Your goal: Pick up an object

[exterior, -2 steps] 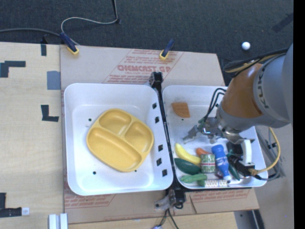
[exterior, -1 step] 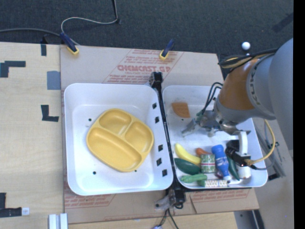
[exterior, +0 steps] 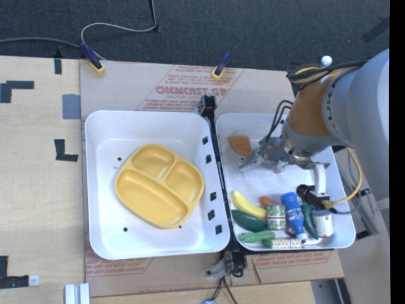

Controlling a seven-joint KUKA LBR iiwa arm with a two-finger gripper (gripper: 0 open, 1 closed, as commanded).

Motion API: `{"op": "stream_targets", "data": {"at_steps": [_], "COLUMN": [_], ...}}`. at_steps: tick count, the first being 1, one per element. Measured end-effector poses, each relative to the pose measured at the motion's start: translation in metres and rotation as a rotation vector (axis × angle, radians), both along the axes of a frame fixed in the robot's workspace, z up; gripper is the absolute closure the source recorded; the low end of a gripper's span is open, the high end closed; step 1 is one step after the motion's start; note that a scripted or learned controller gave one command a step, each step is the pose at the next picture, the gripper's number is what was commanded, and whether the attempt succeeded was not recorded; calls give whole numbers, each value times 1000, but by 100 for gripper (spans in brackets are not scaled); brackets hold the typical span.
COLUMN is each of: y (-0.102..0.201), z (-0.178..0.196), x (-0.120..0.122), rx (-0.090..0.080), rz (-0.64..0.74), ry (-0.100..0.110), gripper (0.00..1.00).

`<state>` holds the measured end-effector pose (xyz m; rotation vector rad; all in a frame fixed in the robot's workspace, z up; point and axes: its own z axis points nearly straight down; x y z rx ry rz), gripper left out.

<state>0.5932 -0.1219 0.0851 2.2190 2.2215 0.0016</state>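
My gripper [exterior: 262, 163] is low in the right bin [exterior: 342, 189], near its upper middle. Its fingers [exterior: 248, 163] stand open over bare white floor with nothing between them. An orange-brown piece [exterior: 239, 145] lies just up and left of the gripper, apart from it. Along the bin's near side lie a yellow banana [exterior: 248, 203], a dark green pepper [exterior: 248, 221], a small can [exterior: 275, 216], a blue bottle [exterior: 292, 213] and a white bottle [exterior: 321, 224]. The arm's orange band [exterior: 310, 109] hides the bin's far right corner.
The left bin [exterior: 101, 189] holds a yellow divided plate [exterior: 159, 185] at its middle. A black divider [exterior: 214, 170] runs between the bins. A light green item [exterior: 256, 237] and a dotted strip [exterior: 285, 242] lie against the right bin's near wall.
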Motion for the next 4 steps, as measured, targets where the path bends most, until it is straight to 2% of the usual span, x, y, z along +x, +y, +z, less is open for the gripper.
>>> {"op": "stream_targets", "data": {"at_steps": [1, 2, 3, 4], "y": [0, 36, 36, 8], "z": [10, 124, 123, 0], "x": [0, -30, -31, -26], "rx": [-1, 0, 1, 0], "rz": [0, 1, 0, -1], "ry": [1, 0, 3, 1], "gripper": [100, 100, 0, 0]}}
